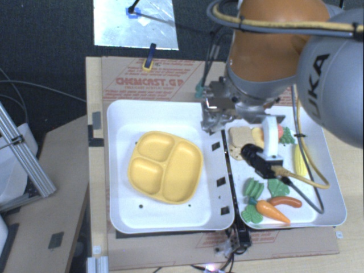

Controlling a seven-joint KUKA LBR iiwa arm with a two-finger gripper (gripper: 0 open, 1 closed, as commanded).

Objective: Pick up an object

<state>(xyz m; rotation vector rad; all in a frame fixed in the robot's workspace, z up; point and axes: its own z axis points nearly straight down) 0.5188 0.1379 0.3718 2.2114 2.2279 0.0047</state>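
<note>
Here the gripper [219, 114] hangs low over the far edge where the two bins meet; from where I stand I cannot tell how it is set. The pickable toys crowd the right bin [335, 201]: an orange carrot [273, 211], a red sausage [285, 201] and green pieces [252, 187] at its near end. The yellow divided plate [165, 166] sits alone in the left bin [116, 169], apparently kept apart as a drop spot.

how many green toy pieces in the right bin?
4 visible: one by the far right side, one mid-bin, one just right of it, one at the near edge beside the carrot. The arm may hide more.
</note>
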